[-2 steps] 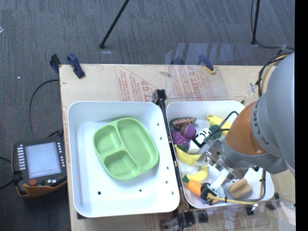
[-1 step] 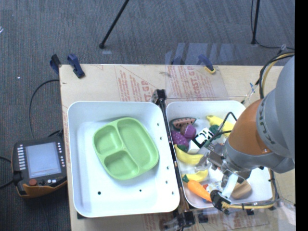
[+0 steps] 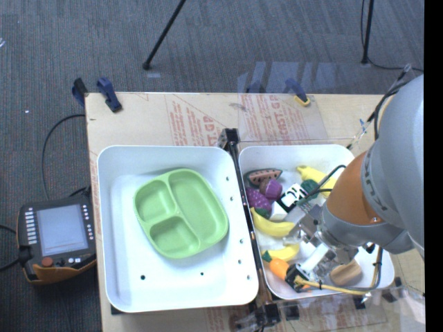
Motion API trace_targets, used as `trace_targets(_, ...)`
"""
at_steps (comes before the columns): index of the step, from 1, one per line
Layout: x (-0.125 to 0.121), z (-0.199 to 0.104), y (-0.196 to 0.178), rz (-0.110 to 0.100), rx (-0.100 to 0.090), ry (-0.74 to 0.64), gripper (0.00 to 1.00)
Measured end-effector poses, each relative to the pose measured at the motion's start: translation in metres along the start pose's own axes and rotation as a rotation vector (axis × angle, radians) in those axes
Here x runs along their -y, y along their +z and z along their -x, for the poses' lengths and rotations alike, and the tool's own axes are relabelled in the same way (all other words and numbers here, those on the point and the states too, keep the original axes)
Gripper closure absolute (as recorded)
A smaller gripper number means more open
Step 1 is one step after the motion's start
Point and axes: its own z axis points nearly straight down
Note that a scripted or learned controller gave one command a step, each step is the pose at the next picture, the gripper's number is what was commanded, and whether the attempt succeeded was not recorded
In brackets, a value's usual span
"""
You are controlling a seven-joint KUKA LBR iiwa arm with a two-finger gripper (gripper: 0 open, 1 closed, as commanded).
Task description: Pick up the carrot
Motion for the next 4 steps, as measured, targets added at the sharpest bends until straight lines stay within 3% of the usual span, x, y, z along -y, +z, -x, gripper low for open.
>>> trace_targets(1, 0.0, -0.042, -0.097, -0.007, 0.004, 0.206, 0.0)
trace_targets(2, -0.002, -0.009, 0.001, -0.011, 0.001, 0.438, 0.0)
trace_targets(3, -0.054, -0.048, 0.0, -0.008, 0.007, 0.255, 0.0)
trace_targets(4, -0.052, -0.047, -0.009, -0.016, 0.014, 0.246, 1.0)
